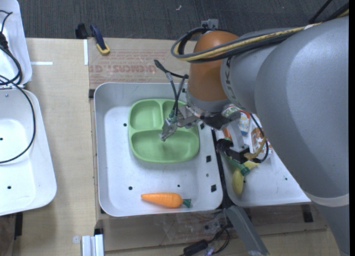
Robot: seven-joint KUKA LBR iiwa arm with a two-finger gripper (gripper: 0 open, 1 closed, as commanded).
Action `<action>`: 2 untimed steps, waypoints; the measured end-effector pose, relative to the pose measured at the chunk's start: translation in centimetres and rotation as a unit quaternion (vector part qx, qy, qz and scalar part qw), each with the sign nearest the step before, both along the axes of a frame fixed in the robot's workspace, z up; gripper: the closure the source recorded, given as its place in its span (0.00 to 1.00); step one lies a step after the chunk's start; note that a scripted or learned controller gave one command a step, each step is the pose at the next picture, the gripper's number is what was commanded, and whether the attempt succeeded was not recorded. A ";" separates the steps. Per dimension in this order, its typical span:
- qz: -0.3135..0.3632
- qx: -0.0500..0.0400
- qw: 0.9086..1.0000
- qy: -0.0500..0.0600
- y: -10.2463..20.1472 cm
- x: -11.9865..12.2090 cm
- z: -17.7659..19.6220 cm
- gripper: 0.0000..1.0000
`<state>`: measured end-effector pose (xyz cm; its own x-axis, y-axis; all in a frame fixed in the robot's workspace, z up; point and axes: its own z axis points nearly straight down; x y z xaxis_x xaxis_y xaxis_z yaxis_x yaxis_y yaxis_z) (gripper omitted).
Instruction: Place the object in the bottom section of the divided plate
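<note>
A green divided plate (145, 117) lies in the back half of the left white bin (113, 194), with two small sections at the back and one wide section at the front. My gripper (168, 130) hangs over the plate near the ridge between the back right section and the wide front section. I see nothing held at its tip. An orange toy carrot (161, 199) with a green stub lies on the bin floor near the front wall, well apart from the plate and the gripper.
The right bin (277, 191) holds several small items by its left wall, among them a yellow banana-like piece (238, 182) and some packets (246, 132). The large grey arm covers most of that bin. Cables trail over the plate's back edge.
</note>
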<state>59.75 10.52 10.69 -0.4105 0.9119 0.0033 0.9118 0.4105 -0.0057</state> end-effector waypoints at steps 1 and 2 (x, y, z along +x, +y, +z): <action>-0.196 -0.004 0.981 0.000 8.5 6.1 0.6 0.00; -0.194 -0.007 0.981 0.003 8.4 6.0 1.0 1.00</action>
